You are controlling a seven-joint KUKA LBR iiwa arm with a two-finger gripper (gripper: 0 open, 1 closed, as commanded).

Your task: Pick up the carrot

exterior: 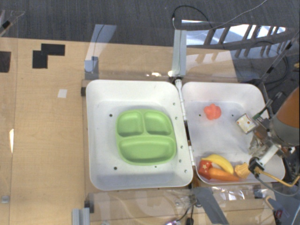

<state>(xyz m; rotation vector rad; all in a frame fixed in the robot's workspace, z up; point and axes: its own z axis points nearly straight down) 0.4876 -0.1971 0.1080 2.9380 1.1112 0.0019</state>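
Orange tapered carrot (224,174) is lying in right white bin (225,92); gripper (257,159) is hovering beside it, its state impossible to tell.

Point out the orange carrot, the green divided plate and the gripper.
Orange carrot (222,174), camera view: middle of its body, near the right bin's front edge.
Green divided plastic plate (146,150), camera view: its large front compartment.
Gripper (259,162), camera view: between its fingertips.

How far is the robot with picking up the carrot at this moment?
Nothing looks done yet: the carrot lies at the near edge of the right bin, beside a banana and a red piece. In hand: the gripper is over the bin's right side, near the carrot, not on it. Left: reach it, grasp it, lift it.
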